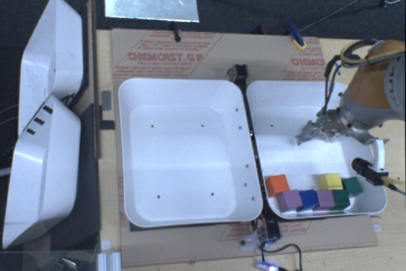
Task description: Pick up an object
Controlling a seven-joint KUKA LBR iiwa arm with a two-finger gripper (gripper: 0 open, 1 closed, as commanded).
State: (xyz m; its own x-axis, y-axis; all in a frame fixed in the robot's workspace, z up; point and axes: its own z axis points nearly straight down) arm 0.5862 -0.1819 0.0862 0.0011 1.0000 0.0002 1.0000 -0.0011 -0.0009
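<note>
Looking down on the desk [209,47], I see two white bins side by side. The left bin [136,136] shows only its white floor. The right bin [279,101] holds a cluster of small blocks along its 6 o'clock wall.

Blocks, from 9 o'clock toward 3 o'clock: orange block [276,184], purple block [290,199] just below it and touching, blue block [309,198], second purple block [325,198], yellow block [330,181], green block [352,186], and a darker green block [341,198]. They sit packed close, most touching a neighbour.

The arm [377,89] comes in from 3 o'clock, orange band over the grey wrist. The gripper [311,132] hangs over the bin's middle, toward 12 o'clock of the blocks and well apart from them. Nothing sits between the jaws; whether they are released or clenched I cannot tell at this angle.

A spare pair of white bins [47,117] leans at 9 o'clock, off the desk.
</note>
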